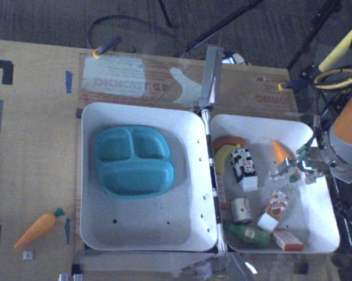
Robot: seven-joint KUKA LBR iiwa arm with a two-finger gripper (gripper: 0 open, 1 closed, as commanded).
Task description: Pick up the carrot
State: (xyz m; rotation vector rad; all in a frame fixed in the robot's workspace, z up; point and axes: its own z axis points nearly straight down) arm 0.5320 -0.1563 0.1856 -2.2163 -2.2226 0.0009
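jaws: state cannot be told | gripper (292, 169) low over right bin (325, 209), just right of small orange piece (279, 151) | carrot (37, 228) on bench, near-left, outside left bin (88, 178) | teal tray (135, 160) in left bin

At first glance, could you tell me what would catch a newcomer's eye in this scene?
The big teal divided plate in the left bin stands out first. The right bin is crowded with small toy foods, with the gripper over them beside a small orange piece. A toy carrot lies outside the bins on the bench, at lower left.
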